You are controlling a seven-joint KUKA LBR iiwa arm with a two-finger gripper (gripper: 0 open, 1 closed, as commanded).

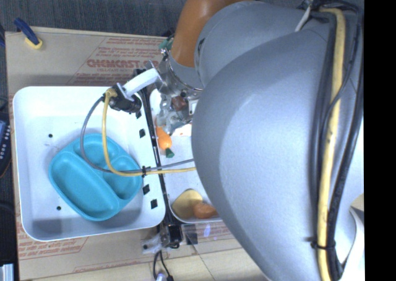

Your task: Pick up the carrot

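My tool (pixel 168 112) hangs just above the carrot (pixel 164 140); I cannot tell its grip, since the arm (pixel 272 137) hides most of the right bin (pixel 179 177).

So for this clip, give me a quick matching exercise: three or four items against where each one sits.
Things:
1. blue dish
2. carrot
3. blue and yellow clip
4. tan bowl

Places:
A. on the cardboard, far left corner
B. in the left bin
C. just below the tool, near the divider between the bins
D. in the right bin, partly hidden by the arm

Pairs: 1-B, 2-C, 3-A, 4-D
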